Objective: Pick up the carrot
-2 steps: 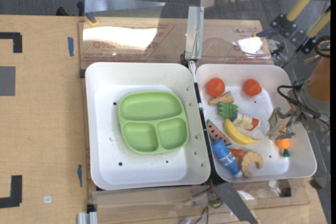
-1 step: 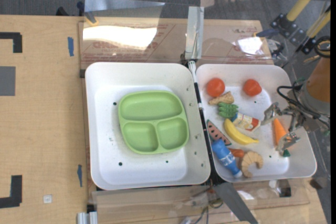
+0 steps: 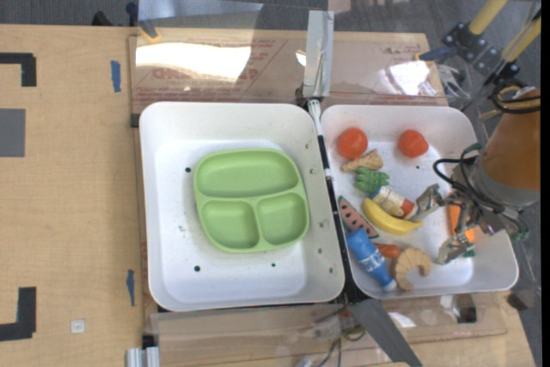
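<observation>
Nearest me ran the front rim of the left bin [image 3: 241, 298], one of two white bins set side by side. It held a single green plate [image 3: 251, 200] with three compartments, all bare.

Across the divide, the right bin [image 3: 494, 275] was crowded. I counted two red tomatoes [image 3: 351, 142], well apart along the far side, one green leafy toy [image 3: 371, 180], one banana [image 3: 388, 219], one watermelon slice [image 3: 354, 217], one blue bottle [image 3: 371, 257] and one pale pastry [image 3: 412, 264] near the front. A small orange scrap lay just beside the bottle; I could not make out what it was.

Further right, the gripper [image 3: 455, 229] hung low in the bin under the arm's orange band [image 3: 516, 152]. A slim orange stick right there I took for the carrot [image 3: 454, 216], one only, lying lengthwise toward me, apart from the banana. Whether the pincer stood wide, narrow or closed on it, I could not tell; cables and shadow muddled that spot.

The carrot looked like a light, stiff plastic toy, smooth and likely to slip. I judged a hold across its thicker middle safest, since a tapered end would squirt free.
</observation>
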